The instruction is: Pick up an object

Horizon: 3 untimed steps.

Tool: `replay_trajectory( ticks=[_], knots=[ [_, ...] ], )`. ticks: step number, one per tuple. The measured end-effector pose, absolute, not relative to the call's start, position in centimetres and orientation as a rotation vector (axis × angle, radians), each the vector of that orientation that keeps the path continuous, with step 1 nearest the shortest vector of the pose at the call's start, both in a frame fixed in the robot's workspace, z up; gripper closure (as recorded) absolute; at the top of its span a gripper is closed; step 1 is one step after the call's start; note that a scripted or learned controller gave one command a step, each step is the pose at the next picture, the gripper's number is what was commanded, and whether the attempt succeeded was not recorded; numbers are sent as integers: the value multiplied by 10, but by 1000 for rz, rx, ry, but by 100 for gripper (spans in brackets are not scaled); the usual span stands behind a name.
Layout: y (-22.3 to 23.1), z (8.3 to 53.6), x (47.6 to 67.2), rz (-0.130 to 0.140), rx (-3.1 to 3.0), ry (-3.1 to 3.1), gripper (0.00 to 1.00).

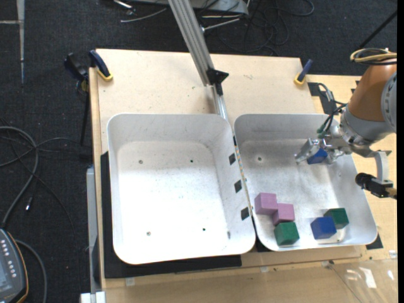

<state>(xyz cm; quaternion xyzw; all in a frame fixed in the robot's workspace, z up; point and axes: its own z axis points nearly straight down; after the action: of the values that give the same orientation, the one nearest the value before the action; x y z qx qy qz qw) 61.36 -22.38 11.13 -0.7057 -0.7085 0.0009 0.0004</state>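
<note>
- reaching in from the right, the grey arm (372, 109) with its orange band hangs over the upper right part of the right bin (278, 131), its claw (315, 154) low over the bin floor.
- a small blue thing (317, 156) shows at the claw's tip, but the view is too small to tell whether it is a held object or part of the claw; whether the claw is spread or pinched together cannot be told either.
- the loose objects lie along the near side of the right bin, well apart from the claw.
- a pink block (266, 202) sits just beside a second, darker pink block (283, 213), the two touching at a corner.
- a green block (286, 233) lies just below the darker pink one, near the bin's front rim.
- a blue block (323, 227) sits farther right, touching another green block (338, 217) behind it; something small and white peeks out below them, too small to name.
- the left bin (126, 137) stands beside the right one on the pale wooden desk (158, 81), their rims meeting in the middle.
- yellow-tipped clamps (101, 68) grip the desk's far corners.
</note>
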Motion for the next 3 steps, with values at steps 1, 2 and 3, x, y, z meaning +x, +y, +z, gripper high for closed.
replay_trajectory(
  ticks=[1,2,3],
  knots=[
    [-214,95,671,-5,-2220,-2233,0],
    [-199,104,654,-5,-2245,-2251,0],
    [-182,102,617,6,-2246,-2224,0]
  ],
)
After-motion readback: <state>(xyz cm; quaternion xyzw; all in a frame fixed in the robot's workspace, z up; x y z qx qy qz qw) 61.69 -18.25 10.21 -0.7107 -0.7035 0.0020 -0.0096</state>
